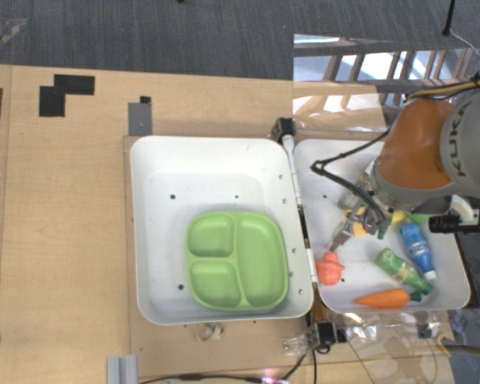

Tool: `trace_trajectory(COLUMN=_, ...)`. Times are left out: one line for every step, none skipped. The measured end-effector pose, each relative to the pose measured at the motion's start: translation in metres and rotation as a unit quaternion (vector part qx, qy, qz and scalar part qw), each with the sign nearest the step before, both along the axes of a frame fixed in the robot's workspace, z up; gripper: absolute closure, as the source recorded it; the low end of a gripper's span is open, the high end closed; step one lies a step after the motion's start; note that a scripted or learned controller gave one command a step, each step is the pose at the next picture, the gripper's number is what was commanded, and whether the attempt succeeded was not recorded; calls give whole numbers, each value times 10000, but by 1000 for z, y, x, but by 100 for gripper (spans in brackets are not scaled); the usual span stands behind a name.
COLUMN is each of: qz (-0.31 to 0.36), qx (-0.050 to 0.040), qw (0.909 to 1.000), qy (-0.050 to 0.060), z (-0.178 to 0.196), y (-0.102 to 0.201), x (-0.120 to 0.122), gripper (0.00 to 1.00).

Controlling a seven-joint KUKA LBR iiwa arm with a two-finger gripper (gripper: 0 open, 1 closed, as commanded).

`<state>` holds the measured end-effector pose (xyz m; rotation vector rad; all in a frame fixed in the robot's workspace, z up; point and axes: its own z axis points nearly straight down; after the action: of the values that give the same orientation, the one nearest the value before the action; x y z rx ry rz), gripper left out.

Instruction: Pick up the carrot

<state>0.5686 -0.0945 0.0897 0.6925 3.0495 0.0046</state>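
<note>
A grey KUKA iiwa arm (pixel 456 154) enters from three o'clock, its orange band (pixel 412 146) turned toward the camera above the wrist. The wrist angles down toward eight o'clock, black cabling looping off its ten o'clock side. The two-finger gripper (pixel 344 234) hangs low at the arm's tip, its slim fingers (pixel 338 237) parted slightly and pointing toward seven o'clock, nothing between them.
</note>
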Motion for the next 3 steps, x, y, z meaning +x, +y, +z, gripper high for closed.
trace_trajectory(qz=-1875, qx=22, qw=9823, qy=12, z=-1, y=7, x=6, gripper=0)
trace_trajectory(qz=-1024, qx=13, qw=9947, qy=-32, z=1, y=4, x=-42, gripper=0)
trace_trajectory(qz=-1028, qx=14, qw=9947, qy=-31, z=1, y=4, x=-42, gripper=0)
